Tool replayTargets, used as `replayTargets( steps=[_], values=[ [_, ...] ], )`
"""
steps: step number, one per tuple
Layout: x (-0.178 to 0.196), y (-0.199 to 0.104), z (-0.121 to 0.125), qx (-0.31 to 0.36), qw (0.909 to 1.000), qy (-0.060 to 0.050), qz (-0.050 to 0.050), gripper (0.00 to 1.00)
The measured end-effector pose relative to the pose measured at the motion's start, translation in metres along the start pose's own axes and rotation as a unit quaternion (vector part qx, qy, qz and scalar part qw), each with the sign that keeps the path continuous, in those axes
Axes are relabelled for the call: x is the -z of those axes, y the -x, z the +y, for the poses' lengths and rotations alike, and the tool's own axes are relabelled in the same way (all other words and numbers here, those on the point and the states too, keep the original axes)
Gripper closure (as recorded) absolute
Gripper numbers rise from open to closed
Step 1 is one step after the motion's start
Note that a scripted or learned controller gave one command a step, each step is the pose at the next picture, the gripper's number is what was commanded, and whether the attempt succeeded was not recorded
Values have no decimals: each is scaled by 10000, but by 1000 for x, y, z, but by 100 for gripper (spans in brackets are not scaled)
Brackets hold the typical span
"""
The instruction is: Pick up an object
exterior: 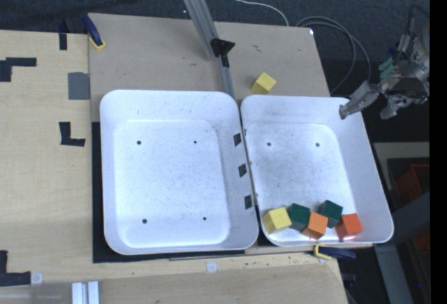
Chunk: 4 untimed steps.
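Yellow block, two green blocks, two orange blocks clustered at right bin's near edge, another yellow block on bench

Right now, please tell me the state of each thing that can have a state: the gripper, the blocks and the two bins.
gripper: open, holding nothing, over the right bin's far right rim.
right bin: holds five blocks at its near edge.
left bin: no blocks inside.
yellow block: in the right bin, resting.
orange block: in the right bin, beside the green blocks.
loose yellow block: on the bench, outside both bins.
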State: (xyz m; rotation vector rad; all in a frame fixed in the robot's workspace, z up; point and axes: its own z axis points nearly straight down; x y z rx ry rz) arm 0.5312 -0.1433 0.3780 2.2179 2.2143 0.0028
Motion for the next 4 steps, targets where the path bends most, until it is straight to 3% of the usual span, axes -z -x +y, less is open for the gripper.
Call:
replayTargets(
  steps=[1,2,3,4],
  values=[
    [-3,-2,-1,11,10000,-36,13,0],
    [-174,-29,-19,15,10000,-83,31,0],
    [-160,-29,-17,20,10000,-44,23,100],
    [-160,-29,-17,20,10000,-47,24,0]
  ],
)
